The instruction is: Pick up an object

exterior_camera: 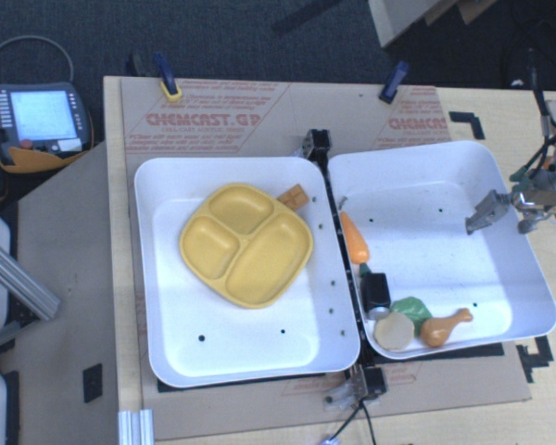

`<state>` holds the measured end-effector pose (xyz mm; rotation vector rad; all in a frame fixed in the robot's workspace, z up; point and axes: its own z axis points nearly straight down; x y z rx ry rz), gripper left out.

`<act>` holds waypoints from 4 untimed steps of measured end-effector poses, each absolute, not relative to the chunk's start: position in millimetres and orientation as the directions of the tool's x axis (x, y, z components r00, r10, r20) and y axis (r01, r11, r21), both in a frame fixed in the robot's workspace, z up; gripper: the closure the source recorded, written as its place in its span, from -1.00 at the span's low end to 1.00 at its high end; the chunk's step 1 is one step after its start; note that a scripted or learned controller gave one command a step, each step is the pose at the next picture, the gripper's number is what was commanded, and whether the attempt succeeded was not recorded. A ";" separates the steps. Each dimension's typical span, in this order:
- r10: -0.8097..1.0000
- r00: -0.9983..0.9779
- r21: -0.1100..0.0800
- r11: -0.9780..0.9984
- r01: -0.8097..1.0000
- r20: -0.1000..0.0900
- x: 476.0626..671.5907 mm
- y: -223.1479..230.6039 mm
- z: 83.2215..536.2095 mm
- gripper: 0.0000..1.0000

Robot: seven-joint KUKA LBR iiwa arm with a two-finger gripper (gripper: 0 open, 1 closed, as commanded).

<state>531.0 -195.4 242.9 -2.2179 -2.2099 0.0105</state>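
The gripper (486, 213) hangs over the right bin (426, 174) near its right edge; whether it is parted or closed cannot be told, and nothing shows in its grasp. The pickable things lie well apart from it, along the bin's left wall and near corner: a carrot (354, 238), a black block (376, 291), a pale round piece (395, 331), a green piece (413, 310) and a toy drumstick (445, 325). The drumstick probably offers the cleanest approach, gripped across its narrow shank. In the left bin (167, 323), a yellow divided plate (247, 245) covers most of a brown block (294, 196).
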 end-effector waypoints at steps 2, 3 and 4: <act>1.000 0.001 -0.005 -0.001 1.000 0.002 533.7 -197.8 186.8 -1.00; 1.000 0.000 -0.004 0.000 1.000 0.002 536.6 -196.3 143.9 -1.00; 1.000 0.002 -0.001 -0.002 1.000 -0.002 536.9 -197.8 94.5 -1.00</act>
